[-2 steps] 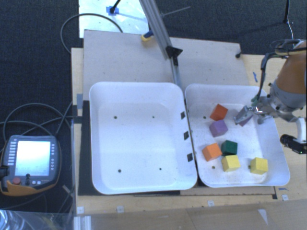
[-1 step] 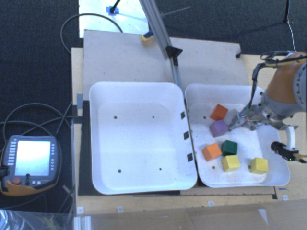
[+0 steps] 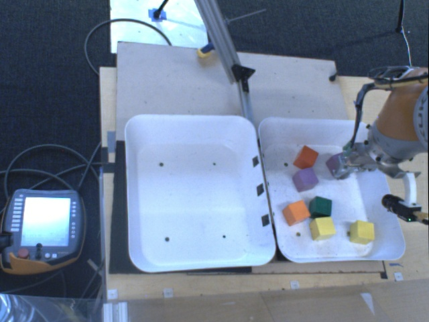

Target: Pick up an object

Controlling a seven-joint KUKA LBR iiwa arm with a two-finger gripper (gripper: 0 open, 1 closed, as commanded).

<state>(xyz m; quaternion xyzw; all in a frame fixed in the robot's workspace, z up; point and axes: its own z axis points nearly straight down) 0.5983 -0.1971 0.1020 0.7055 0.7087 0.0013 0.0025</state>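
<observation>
I see my arm [image 3: 402, 113] reaching from the right over the right bin [image 3: 385, 250], its gripper [image 3: 340, 166] low beside a purple block [image 3: 333, 162]; I cannot tell how it is set. Nearby lie an orange cube [image 3: 306, 157], a second purple cube [image 3: 305, 179], a green cube [image 3: 320, 206], another orange cube [image 3: 295, 212] and two yellow cubes [image 3: 322, 228].

Bench [image 3: 295, 79] bearing two white bins [image 3: 194, 129] side by side
</observation>
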